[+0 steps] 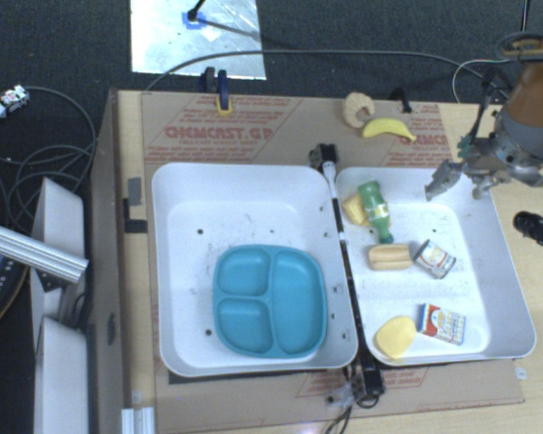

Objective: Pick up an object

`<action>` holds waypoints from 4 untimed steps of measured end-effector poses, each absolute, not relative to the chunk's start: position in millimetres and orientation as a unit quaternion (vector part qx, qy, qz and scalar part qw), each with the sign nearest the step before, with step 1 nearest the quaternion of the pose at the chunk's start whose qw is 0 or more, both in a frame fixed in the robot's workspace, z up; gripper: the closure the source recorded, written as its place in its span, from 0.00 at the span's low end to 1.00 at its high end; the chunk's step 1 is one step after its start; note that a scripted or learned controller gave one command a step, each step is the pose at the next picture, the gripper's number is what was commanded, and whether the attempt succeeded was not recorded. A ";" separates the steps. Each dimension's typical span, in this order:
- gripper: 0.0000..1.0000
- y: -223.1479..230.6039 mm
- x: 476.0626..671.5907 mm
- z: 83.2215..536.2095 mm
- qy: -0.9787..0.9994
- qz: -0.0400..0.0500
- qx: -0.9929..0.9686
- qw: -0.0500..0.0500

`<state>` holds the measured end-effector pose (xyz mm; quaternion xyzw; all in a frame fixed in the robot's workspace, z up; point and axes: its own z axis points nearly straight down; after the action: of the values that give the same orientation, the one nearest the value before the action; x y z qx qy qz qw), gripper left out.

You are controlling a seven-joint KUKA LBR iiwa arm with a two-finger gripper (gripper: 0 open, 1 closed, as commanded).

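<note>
Our gripper (460,181) hangs spread and empty over the right bin's (516,328) far rim; the green bottle (376,209) lies near the divider, probably light, stiff, slippery plastic; we'd pinch across its body.

The left bin (176,242) holds a divided tray (270,300); the right bin (502,287) holds a bottle (375,208), bun (389,257), can (434,259) and carton (442,324), with a banana (387,129) behind it on the bench (253,129).
</note>
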<state>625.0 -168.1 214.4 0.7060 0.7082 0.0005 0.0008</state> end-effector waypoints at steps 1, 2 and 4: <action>0.00 -122.6 616.4 156.6 0.709 0.000 0.705 0.000; 0.00 -101.7 606.9 84.0 0.709 0.000 0.705 0.000; 1.00 -99.9 666.7 95.6 0.710 -0.006 0.705 -0.003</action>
<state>666.7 -99.9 95.6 0.7046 0.7095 -0.0055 -0.0028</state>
